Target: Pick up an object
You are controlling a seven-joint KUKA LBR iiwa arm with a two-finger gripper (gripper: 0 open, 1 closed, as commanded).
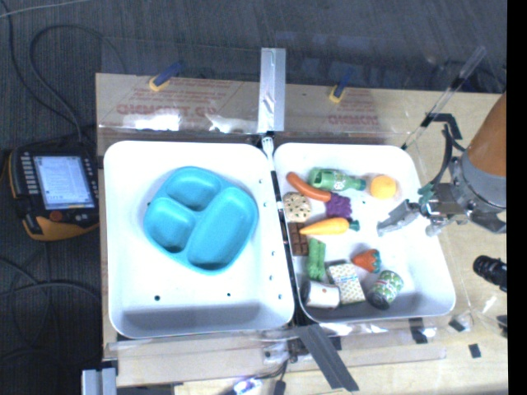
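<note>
The right bin (428, 257) holds several small toys: an orange ball (382, 187), a green bottle (336, 179), a red sausage (306, 186), a carrot (328, 227), a strawberry (366, 261) and a speckled green ball (384, 287). My gripper (412, 222) hangs over the bin's right part, on the arm that reaches in from the right. Its fingers are spread open with nothing between them. The left finger (394, 220) points toward the carrot and stays apart from it. The orange ball lies just up and left of the gripper.
A blue three-part dish (200, 216) sits in the left bin (132, 303). A cookie (297, 207), a chocolate piece (296, 239), a green vegetable (316, 259) and a patterned box (346, 282) crowd the right bin's left half. A pendant (56, 189) lies left of the bench.
</note>
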